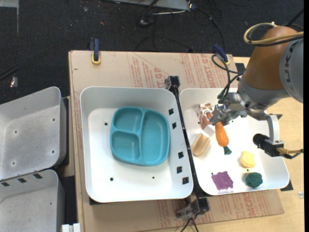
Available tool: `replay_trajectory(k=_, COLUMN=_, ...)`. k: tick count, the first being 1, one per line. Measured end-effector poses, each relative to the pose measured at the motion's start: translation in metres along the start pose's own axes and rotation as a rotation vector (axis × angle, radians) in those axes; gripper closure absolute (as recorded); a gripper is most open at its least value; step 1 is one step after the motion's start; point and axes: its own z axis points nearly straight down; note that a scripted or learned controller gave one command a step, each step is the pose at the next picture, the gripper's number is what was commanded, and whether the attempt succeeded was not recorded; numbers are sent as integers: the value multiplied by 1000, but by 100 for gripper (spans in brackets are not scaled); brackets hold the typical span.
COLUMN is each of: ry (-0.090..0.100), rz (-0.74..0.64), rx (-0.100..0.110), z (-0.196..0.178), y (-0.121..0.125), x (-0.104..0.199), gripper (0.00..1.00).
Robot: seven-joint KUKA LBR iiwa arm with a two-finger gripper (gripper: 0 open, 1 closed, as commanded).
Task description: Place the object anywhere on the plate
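You are looking at the gripper (218, 121) hanging over the right bin (277, 151), toward its 10 o'clock corner. Its fingers are sitting right at the top end of the orange carrot (221, 135), and they appear to be closing narrowly on that end, though the wrist is blocking part of the contact. The carrot is pointing toward 5 o'clock, its green tip (227, 151) lying low near the bin floor.

At 9 o'clock of the carrot, just beside it, a tan bread piece (200, 144) is lying. A red-and-white packet (205, 114) is sitting at 11 o'clock of the carrot, touching the gripper's side. Toward 4 o'clock, well apart, a yellow piece (247, 159) is resting, with a dark green piece (254, 179) below it and a purple grape bunch (222, 180) at 6 o'clock.

The teal plate (140, 136) is sitting in the left bin (96, 129), at 9 o'clock of the gripper, with the two bins' touching walls standing between them. The plate's three compartments are lying bare, and white bin floor is showing all around its rim.
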Motion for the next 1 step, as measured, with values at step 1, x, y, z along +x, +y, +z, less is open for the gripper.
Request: replay_trajectory(k=1, ry=0, rz=0, rx=0, z=5, y=11, x=53, gripper=100)
